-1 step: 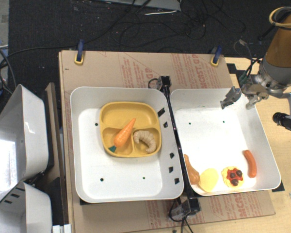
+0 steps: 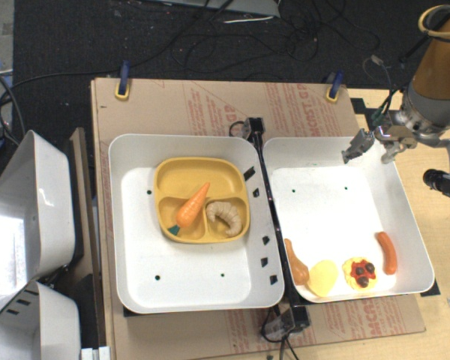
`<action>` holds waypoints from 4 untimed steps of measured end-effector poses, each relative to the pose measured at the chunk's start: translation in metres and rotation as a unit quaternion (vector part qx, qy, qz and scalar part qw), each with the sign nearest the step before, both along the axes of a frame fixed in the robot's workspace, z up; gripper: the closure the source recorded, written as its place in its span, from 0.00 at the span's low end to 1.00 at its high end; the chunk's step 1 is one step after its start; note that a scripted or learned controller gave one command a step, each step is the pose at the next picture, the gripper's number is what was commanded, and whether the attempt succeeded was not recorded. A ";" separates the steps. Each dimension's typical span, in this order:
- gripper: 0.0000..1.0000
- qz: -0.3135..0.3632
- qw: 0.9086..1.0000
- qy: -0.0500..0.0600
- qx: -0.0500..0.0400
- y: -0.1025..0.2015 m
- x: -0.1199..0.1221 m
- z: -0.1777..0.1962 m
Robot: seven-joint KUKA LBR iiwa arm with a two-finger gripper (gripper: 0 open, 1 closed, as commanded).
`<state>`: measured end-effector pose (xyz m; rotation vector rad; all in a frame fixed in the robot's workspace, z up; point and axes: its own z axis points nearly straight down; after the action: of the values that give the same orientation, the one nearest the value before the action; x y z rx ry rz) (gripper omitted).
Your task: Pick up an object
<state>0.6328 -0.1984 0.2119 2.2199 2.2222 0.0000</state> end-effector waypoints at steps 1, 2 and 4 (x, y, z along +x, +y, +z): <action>0.00 0.001 1.000 0.002 0.000 0.010 -0.003 -0.051; 0.00 0.002 1.000 0.002 0.000 0.015 0.006 -0.103; 1.00 0.002 1.000 -0.001 -0.001 0.015 0.007 -0.108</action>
<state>0.6400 -0.1829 0.1036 2.2128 2.2252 0.0005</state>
